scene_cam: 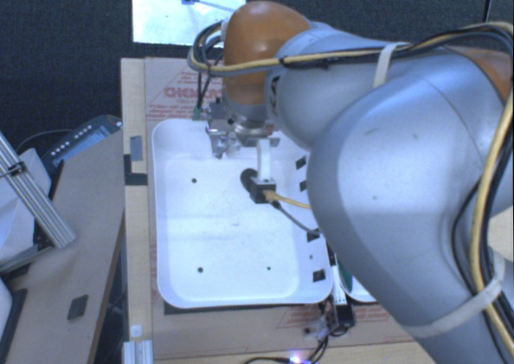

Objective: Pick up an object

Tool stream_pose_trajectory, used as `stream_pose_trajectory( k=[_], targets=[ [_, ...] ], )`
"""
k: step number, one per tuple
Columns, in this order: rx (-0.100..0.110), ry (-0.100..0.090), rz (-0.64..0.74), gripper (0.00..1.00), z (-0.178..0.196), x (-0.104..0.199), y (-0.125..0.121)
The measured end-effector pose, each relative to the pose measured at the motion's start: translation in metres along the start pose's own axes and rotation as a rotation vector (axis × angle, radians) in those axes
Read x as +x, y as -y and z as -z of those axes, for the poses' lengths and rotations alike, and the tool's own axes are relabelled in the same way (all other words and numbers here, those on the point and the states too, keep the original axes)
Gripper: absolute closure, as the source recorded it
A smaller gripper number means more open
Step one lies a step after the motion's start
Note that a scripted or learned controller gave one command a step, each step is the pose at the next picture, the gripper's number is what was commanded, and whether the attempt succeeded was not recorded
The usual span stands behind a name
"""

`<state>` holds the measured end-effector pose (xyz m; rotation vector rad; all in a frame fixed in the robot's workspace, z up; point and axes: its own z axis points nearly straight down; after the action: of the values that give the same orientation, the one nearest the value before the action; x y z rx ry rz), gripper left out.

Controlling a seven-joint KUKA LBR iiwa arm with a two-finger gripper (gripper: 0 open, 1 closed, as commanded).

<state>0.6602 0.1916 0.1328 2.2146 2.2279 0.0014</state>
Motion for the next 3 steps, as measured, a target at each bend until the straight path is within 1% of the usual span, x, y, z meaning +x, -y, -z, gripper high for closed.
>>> stream_pose_trajectory(
  k=[1,2,3],
  targets=[
    [0.007,0.001,0.001,1.00,-0.036,0.018,0.063],
    [0.003,0.000,-0.004,1.00,0.028,0.017,0.110],
    [-0.009,-0.007,0.003,1.00,0.148,0.047,0.142]
  ],
)
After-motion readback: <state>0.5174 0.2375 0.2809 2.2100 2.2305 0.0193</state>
